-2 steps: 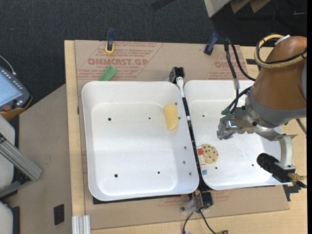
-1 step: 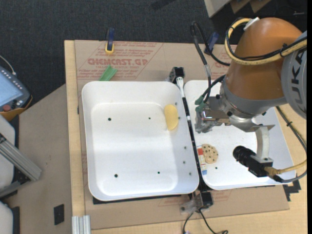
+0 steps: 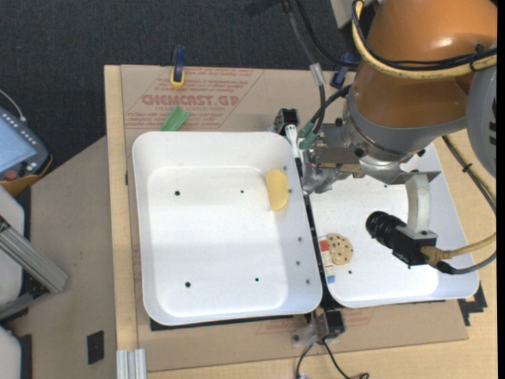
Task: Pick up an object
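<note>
Cardboard underlies two white bins. Gripper (image 3: 316, 176) hangs over their shared rim; whether its jaws are open I cannot tell. Nearest object, a yellow piece (image 3: 277, 189), lies in the left bin (image 3: 158, 164); centre over it before descending.

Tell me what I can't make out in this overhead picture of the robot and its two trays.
- Gripper: the arm's bulk covers it, so its grip is unclear.
- Right tray: its far part lies under the arm.
- Cookie packet: print too small to read.
- Yellow piece: too small to identify.
</note>
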You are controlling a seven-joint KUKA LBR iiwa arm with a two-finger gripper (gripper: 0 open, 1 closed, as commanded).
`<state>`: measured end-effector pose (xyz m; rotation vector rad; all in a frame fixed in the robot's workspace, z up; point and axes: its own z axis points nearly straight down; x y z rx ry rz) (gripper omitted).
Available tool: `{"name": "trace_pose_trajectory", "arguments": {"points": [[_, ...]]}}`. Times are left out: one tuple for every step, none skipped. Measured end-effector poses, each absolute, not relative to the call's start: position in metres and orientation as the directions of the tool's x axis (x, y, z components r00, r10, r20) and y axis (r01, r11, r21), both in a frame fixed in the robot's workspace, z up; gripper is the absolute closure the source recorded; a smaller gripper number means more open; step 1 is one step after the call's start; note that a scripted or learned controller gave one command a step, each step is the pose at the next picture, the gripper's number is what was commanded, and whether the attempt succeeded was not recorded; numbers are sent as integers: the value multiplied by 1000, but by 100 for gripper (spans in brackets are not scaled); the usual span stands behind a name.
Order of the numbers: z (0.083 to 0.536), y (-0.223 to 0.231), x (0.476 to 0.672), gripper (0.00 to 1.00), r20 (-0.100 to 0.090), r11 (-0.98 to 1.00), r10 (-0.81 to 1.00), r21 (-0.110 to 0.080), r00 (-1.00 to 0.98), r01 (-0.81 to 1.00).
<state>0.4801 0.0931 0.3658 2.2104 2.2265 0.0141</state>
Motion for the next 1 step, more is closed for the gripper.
{"name": "trace_pose_trajectory", "arguments": {"points": [[472,123,490,100,5,4,1000,14,-4,1000]]}}
